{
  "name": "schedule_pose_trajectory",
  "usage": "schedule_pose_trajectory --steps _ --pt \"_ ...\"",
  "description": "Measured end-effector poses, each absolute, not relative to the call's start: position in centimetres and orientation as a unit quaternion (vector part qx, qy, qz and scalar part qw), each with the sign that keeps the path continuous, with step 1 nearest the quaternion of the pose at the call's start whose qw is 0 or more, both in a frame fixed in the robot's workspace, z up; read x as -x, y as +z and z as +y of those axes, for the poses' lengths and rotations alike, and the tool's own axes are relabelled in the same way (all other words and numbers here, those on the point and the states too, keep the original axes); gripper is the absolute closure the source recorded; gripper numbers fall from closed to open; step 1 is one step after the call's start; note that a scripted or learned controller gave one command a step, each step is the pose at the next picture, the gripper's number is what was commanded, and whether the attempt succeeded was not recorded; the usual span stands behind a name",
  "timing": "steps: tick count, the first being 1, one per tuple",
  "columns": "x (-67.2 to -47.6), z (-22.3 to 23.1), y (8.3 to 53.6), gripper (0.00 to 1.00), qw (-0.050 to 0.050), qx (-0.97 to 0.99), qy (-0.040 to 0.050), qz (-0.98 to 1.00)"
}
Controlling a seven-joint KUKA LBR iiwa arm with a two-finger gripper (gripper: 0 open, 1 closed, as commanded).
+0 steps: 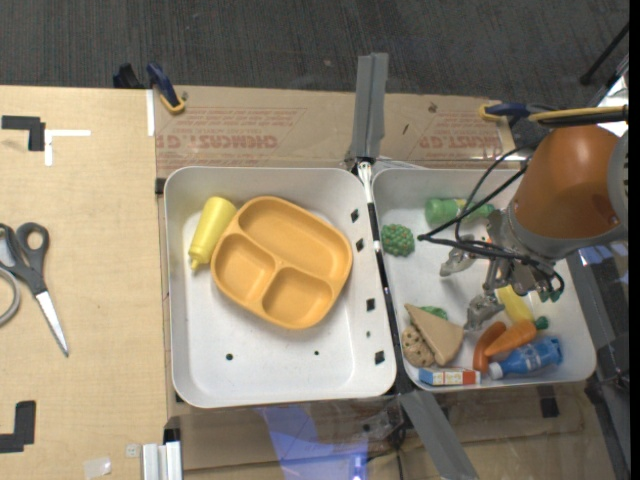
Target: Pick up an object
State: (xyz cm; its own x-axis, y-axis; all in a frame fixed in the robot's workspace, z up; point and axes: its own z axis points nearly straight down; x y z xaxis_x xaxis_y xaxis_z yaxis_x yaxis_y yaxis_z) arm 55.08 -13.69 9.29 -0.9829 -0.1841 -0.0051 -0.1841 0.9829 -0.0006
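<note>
Toys crowd the right bin [570,368]: a yellow piece [516,304] and an orange carrot [505,340] lie just beside and below the pincer [478,286], a sandwich wedge [438,330] to its lower left. Its metal fingers [458,262] stand apart, clamping nothing. An orange tray [280,260] sits in the left bin [190,368].
</note>
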Motion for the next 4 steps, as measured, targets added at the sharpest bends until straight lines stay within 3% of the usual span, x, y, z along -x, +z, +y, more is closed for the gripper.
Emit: schedule_pose_trajectory --steps 1,2,3,4 --pt "-62.6 -15.8 9.4 0.00 0.003 0.104 -0.0005 0.995" --pt "-59.7 -21.0 9.4 0.00 0.003 0.176 -0.0001 0.984" --pt "-52.8 -21.9 9.2 0.00 0.001 0.121 0.0003 0.993" --pt "-63.8 -18.1 9.4 0.00 -0.001 0.154 0.0004 0.988"
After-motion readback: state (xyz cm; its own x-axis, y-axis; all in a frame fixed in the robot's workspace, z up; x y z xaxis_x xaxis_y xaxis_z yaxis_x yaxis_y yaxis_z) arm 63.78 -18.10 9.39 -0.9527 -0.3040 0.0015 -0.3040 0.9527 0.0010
